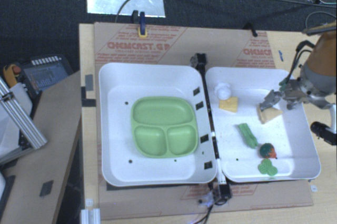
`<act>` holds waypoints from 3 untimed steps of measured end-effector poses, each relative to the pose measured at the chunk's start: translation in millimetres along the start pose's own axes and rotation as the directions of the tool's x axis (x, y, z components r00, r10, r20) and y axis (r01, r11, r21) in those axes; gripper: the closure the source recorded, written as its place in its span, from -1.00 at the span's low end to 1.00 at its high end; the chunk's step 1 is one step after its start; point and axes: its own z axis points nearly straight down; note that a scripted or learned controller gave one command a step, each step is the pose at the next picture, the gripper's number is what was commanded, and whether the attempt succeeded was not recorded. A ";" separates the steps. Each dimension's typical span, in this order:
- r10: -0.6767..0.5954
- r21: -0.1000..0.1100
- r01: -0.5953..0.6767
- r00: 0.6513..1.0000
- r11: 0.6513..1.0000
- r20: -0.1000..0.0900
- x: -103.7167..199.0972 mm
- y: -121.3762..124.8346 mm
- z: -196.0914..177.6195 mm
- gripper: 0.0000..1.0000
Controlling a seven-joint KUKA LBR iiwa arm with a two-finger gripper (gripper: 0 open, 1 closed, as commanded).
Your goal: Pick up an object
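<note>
A pale tan wedge (269, 114), seemingly a slice of toy bread or cheese, is lying toward three o'clock in the right bin (295, 165), and the gripper (277, 97) is being held just above and against its upper edge. The fingers are seen spread apart, one near the wedge's ten o'clock corner; nothing is being gripped between them. For a sound grasp, the jaws are best lowered squarely so the wedge's narrow sides are straddled (a slanted approach is likely to push it away). Other pieces are lying clear: a yellow wedge (228, 105) and white ball (224, 92) at ten o'clock, a green vegetable (247, 135) at centre. The green divided plate (162, 126) is sitting in the left bin (113, 112).
</note>
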 end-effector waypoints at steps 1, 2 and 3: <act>0.000 -0.003 0.000 1.000 1.000 0.001 -5.3 -1.2 42.7 -1.00; -0.001 -0.007 0.001 1.000 1.000 0.003 -5.6 0.0 30.0 1.00; -0.001 -0.008 0.001 1.000 1.000 0.003 -10.3 0.6 -14.6 1.00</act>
